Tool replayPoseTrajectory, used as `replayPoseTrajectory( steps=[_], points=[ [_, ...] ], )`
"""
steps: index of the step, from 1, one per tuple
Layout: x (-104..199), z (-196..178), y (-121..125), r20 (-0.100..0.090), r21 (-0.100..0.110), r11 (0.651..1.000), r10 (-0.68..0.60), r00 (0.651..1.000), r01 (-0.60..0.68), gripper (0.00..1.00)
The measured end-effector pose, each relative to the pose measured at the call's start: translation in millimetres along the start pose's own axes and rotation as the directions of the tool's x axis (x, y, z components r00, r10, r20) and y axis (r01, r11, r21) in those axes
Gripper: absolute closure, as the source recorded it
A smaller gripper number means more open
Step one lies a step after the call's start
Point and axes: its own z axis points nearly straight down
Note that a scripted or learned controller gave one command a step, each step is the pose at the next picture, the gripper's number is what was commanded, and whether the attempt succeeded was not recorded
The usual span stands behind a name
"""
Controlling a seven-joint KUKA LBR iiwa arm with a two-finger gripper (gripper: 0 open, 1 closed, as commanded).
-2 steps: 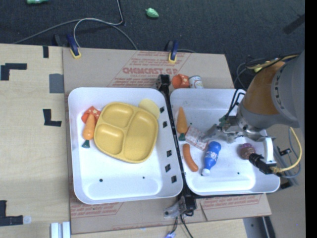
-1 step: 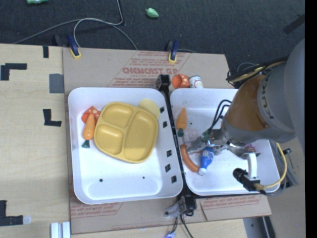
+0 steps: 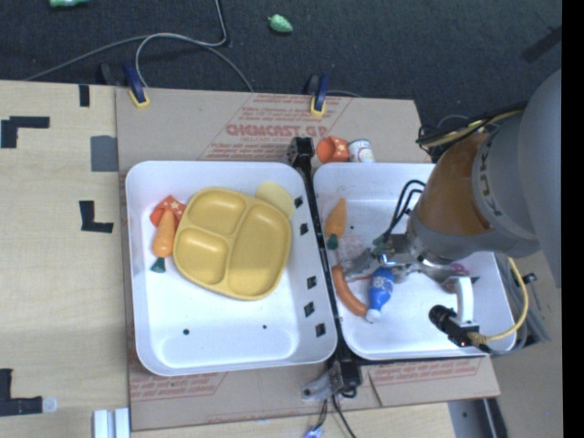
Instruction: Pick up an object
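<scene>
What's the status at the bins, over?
Hand low in right bin. Blue bottle and sausage just below it. Yellow plate in left bin.

A small blue-and-white bottle (image 3: 380,291) lies tilted in the right bin (image 3: 401,340), near its left wall; an orange sausage-shaped toy (image 3: 349,292) lies just left of it, touching; a carrot (image 3: 335,219) lies farther back.

Clamps: two blue-and-yellow ones (image 3: 137,88) gripped the cardboard sheet (image 3: 274,128).
Floor: a green scrap (image 3: 281,24) lay there.
</scene>
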Motion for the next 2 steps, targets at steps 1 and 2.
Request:
replayPoseTrajectory(
  steps=[1, 2],
  points=[
    [3, -1, -6, 0.007, -0.012, 1.000, 0.003, 1.000, -0.003, 0.00],
    [5, 1, -19, 0.009, -0.010, 1.000, 0.002, 1.000, -0.002, 0.00]
  ],
)
